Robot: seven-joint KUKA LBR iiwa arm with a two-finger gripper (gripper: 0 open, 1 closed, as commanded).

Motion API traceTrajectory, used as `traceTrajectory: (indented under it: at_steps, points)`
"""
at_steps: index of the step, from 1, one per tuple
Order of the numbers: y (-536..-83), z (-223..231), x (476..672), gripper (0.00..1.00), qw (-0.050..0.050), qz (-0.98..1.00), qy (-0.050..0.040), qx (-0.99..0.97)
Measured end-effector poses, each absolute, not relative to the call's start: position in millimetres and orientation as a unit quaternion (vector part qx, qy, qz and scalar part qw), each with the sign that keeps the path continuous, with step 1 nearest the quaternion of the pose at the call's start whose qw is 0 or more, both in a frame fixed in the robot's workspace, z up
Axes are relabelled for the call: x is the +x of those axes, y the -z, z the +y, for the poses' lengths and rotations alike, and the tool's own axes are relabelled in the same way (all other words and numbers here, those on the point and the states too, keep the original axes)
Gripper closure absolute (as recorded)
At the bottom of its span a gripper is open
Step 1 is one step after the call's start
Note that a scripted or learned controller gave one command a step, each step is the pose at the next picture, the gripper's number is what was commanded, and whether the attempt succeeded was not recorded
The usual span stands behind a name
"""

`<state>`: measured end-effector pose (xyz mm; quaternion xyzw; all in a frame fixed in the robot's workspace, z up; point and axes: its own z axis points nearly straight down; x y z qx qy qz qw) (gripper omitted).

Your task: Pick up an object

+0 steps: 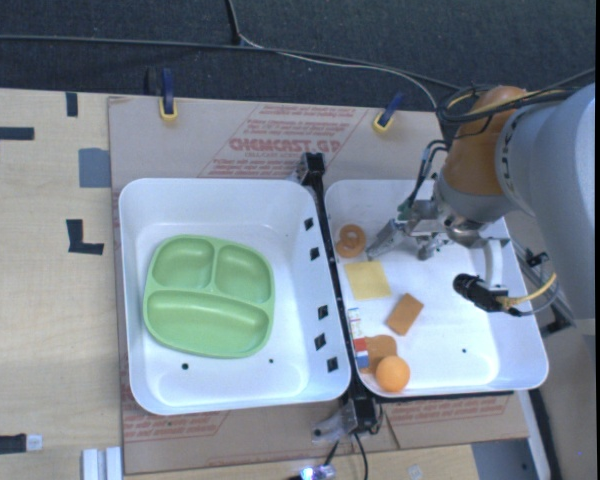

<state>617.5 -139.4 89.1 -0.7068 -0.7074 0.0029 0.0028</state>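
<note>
Doughnut lies just left of hand in right bin.

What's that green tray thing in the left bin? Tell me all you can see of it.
The green tray is a glossy, plastic-looking divided plate with rounded corners: two smaller compartments at the far side and one long one nearer the camera. It lies flat, slightly turned, on the floor of the left bin. Nothing sits in it.
</note>
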Motion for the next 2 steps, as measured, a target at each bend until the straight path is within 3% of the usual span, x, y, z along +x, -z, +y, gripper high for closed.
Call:
traceTrajectory:
  at_steps: [1,2]
  points:
    - [-85.9,-139.0,618.3,0.0,-0.001,-0.708,-0.0004,-0.706]
    - [-96.6,-138.8,619.0,1.0,-0.002,-0.708,0.0002,-0.706]
